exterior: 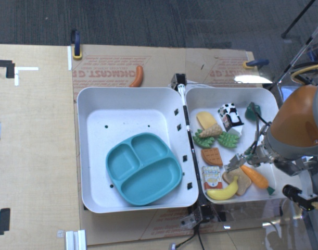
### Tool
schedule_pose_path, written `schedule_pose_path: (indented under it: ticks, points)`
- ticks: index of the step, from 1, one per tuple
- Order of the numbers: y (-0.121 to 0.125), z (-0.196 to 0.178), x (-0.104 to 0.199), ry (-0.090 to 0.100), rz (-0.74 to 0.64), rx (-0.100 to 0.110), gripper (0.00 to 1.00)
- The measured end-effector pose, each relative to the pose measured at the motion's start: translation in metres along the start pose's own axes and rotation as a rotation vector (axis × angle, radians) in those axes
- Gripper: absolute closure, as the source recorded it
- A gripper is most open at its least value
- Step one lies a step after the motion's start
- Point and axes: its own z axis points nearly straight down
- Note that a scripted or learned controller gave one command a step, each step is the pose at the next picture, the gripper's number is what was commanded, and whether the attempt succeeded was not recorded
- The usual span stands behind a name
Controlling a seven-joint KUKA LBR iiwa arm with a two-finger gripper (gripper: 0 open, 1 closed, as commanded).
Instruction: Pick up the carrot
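Note:
The carrot point(255, 176) is orange with a small green tip and lies slanted in the right bin point(270, 99), near its front right corner. My gripper point(242, 161) reaches in from the right and hovers just over the carrot's upper left, thick end. Its fingers look open, with nothing held between them. The arm's orange band point(300, 123) looms over the bin's right wall.
Around the carrot lie a banana point(223, 192), a tan bread piece point(242, 182), an orange cracker point(212, 156), green leaves point(217, 137), a yellow wedge point(206, 120) and a black-and-white toy point(230, 115). The left bin point(96, 139) holds a teal divided plate point(144, 168). A sausage point(137, 76) lies on the cardboard behind.

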Motion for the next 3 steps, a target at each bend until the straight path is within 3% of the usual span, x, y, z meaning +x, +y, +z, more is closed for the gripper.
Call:
schedule_pose_path:
  ticks: [1, 2, 3]
  points:
    - [0.0019, -0.0088, -0.0009, -0.002, 0.005, -0.003, 1.0]
    - [0.0039, -0.0175, -0.0017, -0.003, 0.009, -0.005, 1.0]
    - [0.0038, -0.0175, -0.0017, -0.004, 0.009, -0.005, 0.0]
